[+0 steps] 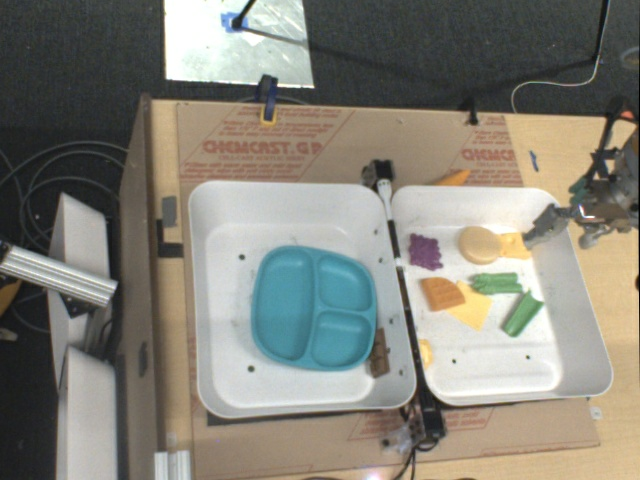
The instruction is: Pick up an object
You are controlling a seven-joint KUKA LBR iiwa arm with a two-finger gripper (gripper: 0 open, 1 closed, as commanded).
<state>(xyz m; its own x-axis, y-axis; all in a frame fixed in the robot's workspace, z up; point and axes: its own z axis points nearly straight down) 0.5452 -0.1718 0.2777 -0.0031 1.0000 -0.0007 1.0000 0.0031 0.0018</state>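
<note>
From above, the gripper (556, 222) sits at the three o'clock edge of the scene over the right bin (560, 376), its tip just at three o'clock of the tan round piece (479, 244); whether it is open or grasping anything cannot be told. In that bin the purple grapes (425, 252) lie at nine o'clock of the tan piece, with the orange wedge (441, 292), yellow wedge (473, 311) and green pieces (521, 314) toward six o'clock. The left bin (225, 218) holds a teal divided plate (313, 307).
</note>
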